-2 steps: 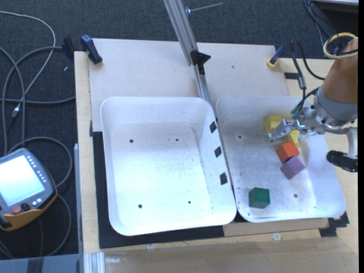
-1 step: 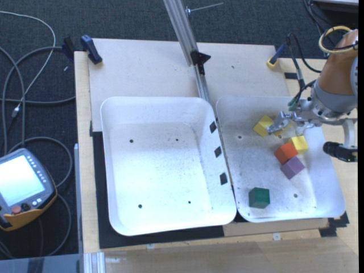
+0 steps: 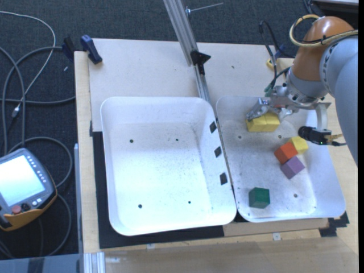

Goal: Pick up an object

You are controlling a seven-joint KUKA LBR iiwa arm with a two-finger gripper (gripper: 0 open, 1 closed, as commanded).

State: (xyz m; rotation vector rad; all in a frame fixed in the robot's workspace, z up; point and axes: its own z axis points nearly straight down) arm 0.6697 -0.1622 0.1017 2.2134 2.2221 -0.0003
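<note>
I've got the end effector (image 3: 267, 108) down in the right bin (image 3: 324, 201), at its far end, sitting on the top edge of the yellow block (image 3: 263, 123). Can't tell from this angle how wide it's spread or whether the block is actually gripped; metal parts touch it, that's all I see. Block rests on the bin floor, long side roughly across. Nearer me in the same bin: orange cube (image 3: 286, 152) touching a small yellow cube (image 3: 300, 145) and a purple cube (image 3: 292, 167), green cube (image 3: 259, 197) near the front rim. Left bin (image 3: 114, 118) sits beside it on the counter (image 3: 142, 67).
</note>
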